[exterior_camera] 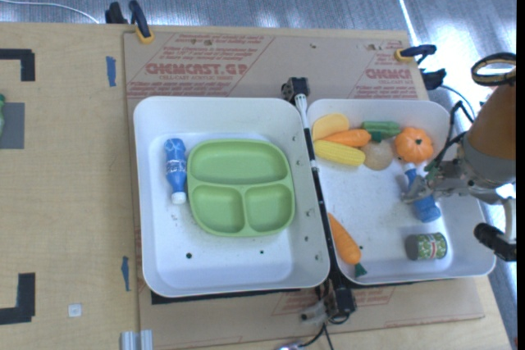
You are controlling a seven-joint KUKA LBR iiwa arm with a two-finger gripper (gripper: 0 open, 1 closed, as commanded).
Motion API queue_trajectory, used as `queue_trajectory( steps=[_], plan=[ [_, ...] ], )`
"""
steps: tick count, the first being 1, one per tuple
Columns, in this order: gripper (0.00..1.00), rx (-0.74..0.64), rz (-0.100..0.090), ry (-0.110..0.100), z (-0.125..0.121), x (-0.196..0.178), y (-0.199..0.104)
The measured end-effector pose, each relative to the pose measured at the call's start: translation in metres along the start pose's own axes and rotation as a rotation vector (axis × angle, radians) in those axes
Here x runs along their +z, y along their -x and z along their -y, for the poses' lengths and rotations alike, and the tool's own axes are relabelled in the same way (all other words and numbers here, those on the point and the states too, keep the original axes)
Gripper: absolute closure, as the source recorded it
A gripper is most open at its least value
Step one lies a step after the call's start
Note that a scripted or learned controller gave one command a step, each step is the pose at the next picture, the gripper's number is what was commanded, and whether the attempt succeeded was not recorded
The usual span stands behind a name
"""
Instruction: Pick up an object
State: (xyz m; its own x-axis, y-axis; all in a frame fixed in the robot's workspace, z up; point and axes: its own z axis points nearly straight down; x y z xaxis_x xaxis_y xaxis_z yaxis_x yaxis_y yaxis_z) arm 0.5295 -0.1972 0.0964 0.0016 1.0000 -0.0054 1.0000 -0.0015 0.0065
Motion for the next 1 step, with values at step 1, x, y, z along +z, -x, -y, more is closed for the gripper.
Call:
queue_trajectory(
  steps=[1],
  plan=[
    [1.0,-0.005,-0.006,-0.006,0.0087,-0.0814,-0.082]
  ],
)
